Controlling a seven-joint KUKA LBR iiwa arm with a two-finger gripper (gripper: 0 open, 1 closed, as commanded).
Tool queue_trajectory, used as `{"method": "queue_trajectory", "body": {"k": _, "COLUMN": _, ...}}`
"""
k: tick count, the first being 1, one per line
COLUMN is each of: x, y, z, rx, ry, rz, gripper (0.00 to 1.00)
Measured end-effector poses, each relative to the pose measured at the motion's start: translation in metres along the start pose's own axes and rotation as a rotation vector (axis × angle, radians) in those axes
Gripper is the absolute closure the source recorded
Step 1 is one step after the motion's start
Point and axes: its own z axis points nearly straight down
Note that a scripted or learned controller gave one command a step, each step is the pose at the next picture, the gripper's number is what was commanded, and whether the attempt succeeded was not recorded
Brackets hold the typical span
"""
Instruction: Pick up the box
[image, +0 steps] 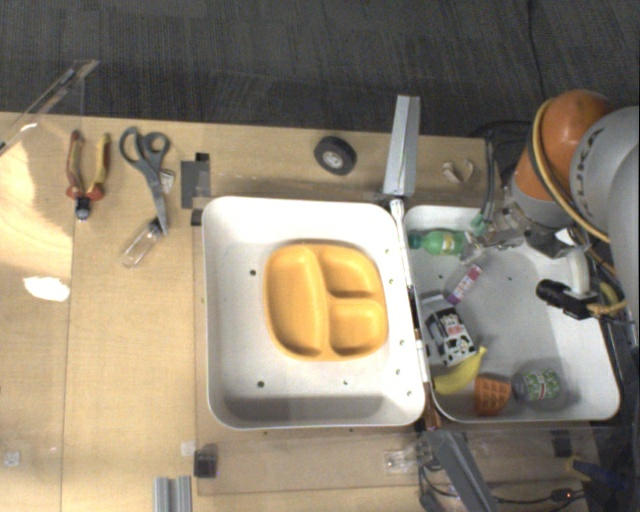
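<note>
**Arm hanging over right bin, box lying untouched at bin's left wall**

The grey arm is reaching in from the right, with its orange band curving over the top right corner. The gripper is hanging over the far part of the right bin, just beside a green bottle. Its end is small and blurred, so whether it is spread or pressed together cannot be told. Nothing is showing as pinched in it.

The box, black and white, is lying in the right bin near the left wall, about halfway down and well apart from the gripper. A pink-capped tube is lying tilted between the box and the gripper. A banana is sitting just below the box, appearing to touch its lower edge. An orange object is sitting beside the banana, and a green can is lying near the bin's near edge.

The left bin is holding a yellow divided tray in its middle.

On the bench, scissors and red-handled pliers are lying at the far left. A black tape roll is sitting beyond the left bin, and a grey metal bar is standing at the far end of the gap between the bins.
</note>
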Motion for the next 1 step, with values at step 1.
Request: {"method": "queue_trajectory", "body": {"k": 1, "x": 0.0061, "y": 0.0028, "z": 0.0001, "rx": -0.002, "ry": 0.008, "rz": -0.006, "gripper": 0.0}}
